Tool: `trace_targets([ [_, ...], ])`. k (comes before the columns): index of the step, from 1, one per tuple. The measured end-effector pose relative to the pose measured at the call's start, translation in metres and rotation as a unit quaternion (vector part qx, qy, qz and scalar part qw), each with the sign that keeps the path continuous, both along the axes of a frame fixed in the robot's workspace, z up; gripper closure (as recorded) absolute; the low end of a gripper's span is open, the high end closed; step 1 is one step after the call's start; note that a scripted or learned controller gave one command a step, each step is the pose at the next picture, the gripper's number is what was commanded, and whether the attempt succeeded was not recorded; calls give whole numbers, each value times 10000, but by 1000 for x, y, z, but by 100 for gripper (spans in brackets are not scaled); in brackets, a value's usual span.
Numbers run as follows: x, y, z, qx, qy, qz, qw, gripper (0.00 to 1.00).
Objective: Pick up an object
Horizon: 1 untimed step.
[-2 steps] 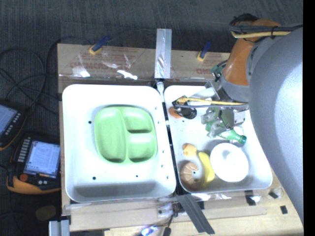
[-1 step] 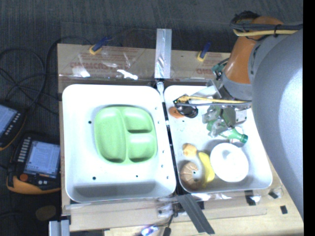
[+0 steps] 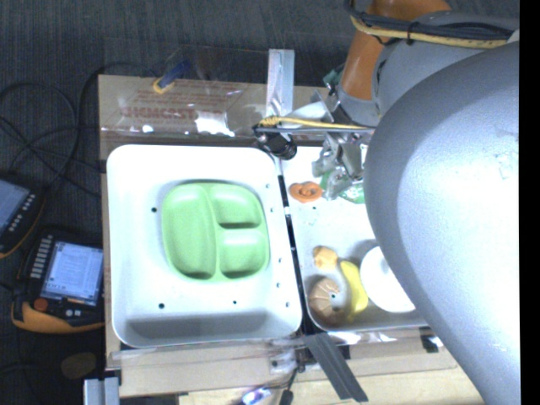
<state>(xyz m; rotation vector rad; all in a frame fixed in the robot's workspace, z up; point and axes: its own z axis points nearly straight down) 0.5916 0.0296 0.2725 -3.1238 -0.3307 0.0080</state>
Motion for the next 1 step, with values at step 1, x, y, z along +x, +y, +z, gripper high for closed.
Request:
trace_targets([
  [1, -15, 2, -5, -10, 8, 1650, 9863, 100],
])
